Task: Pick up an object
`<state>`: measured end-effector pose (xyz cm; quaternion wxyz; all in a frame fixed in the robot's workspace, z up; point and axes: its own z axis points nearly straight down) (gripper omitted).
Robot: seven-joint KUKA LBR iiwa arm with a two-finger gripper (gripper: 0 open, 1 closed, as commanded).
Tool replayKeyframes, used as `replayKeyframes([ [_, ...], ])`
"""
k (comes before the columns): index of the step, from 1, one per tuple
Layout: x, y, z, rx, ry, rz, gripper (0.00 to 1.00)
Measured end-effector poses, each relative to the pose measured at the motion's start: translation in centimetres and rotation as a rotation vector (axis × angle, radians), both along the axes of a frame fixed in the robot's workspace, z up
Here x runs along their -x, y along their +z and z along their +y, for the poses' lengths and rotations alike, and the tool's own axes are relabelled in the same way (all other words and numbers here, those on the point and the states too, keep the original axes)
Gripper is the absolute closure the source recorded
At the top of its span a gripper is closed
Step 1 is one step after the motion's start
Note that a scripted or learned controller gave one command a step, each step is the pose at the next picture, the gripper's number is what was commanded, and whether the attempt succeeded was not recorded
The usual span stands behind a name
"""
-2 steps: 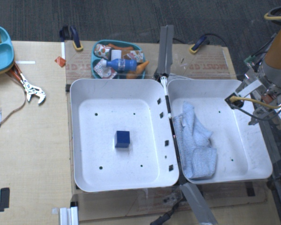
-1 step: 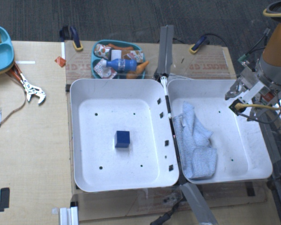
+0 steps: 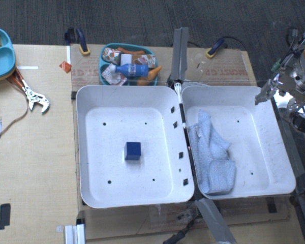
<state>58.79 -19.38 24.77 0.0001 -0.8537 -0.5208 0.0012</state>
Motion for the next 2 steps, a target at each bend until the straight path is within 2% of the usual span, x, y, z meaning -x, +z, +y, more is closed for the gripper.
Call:
replayKeyframes([
  [1, -0.4, 2.6, -0.8, 0.001, -0.220, -0.001, 0.00],
  [2, -3.6, 4.6, 2.8, 0.001, -0.587, 0.001, 0.00],
])
